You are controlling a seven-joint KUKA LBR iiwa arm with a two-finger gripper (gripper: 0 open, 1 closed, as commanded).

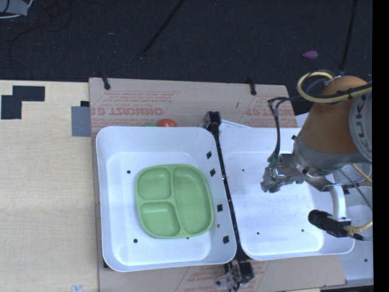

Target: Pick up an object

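Poised over the right bin [255, 163] with gripper [271, 181] finger state impossible to tell, well apart from the green divided plate [174, 201] lying flat in the left bin [115, 157], presumably the pick target.

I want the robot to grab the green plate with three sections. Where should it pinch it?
Probably the outer rim of the green, three-section plastic plate, coming straight down from above. It lies flat in the left white bin, so only the thin raised edge offers something to pinch. The right edge may suit best, nearest the gripper over the right white bin.
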